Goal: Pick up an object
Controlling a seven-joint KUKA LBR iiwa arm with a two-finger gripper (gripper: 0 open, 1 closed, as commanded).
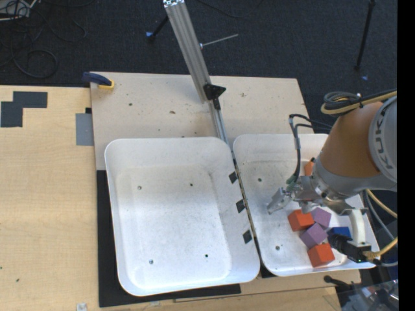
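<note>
Though the bins take up most of the bench, ground first. Pale plywood board [162, 102], dark-specked, lies on a lighter wooden bench top [45, 193] that has grey and black patches at its far left. Dark carpet [272, 31] lies behind, with loose cables on it. A slanted aluminium profile [191, 47] runs from a checkered marker [174, 0] down to the seam between the bins. A blue-and-yellow clamp [97, 80] sits at the board's far left corner. Left bin [130, 154]: white, floor speckled with dirt, on a black mat [107, 264]. Three black clips [240, 206] line the seam where it meets the right bin [259, 148].

Writing: dark letters on the grey casing of the arm [353, 151] at the right edge. "KU" is legible, the rest cut off.

Objects: all clustered in the near right part of the right bin.
- Orange block [300, 220], matte, squared edges.
- Purple block [321, 218] just beside it.
- Second purple block [314, 235] touching the first.
- Orange-red block [321, 254] nearest the front wall.
- Blue block [340, 233], partly hidden.

Gripper [277, 203] is low over the right bin's floor, just left of the orange block. Whether it is wide or narrow cannot be told at this angle, nor whether it touches the block.
</note>
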